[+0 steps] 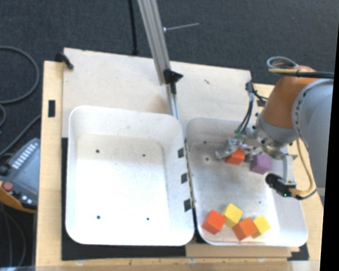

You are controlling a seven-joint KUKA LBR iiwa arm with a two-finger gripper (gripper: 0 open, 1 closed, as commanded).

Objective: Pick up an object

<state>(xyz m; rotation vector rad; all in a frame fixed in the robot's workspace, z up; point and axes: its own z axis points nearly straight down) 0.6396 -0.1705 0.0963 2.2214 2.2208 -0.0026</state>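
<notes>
Gripper: the two-finger gripper (236,152) hangs low over the far part of the right bin (212,182), at the end of the grey arm (311,114) with the orange band (280,105) above the wrist.
Finger spread: narrow; the metal fingers (225,152) sit close on either side of a small orange block, pinching it rather than standing wide.
Held thing: orange block (235,157), seen between the fingertips, its lower half showing under the gripper body; whether it is lifted off the bin floor or resting on it cannot be told.
Just right of the gripper: a purple block (261,163), close beside the orange block and partly under the wrist; contact with the gripper cannot be told.
Toward the near edge from the gripper: four blocks in a loose row, well apart from the fingers: an orange cube (213,221), a yellow cube (233,213), another orange cube (245,228) and a yellow cube (261,224).
Block contacts: the second orange cube touches both yellow ones; the first orange cube sits just beside the first yellow one.
Left of the gripper: the left bin (125,175), its rim meeting the right bin's rim.
Behind and left of the gripper: a slanted aluminium rail (157,34) rising from between the bins.
Right of the gripper, lower: a black cable connector (278,185) hanging off the wrist.
</notes>
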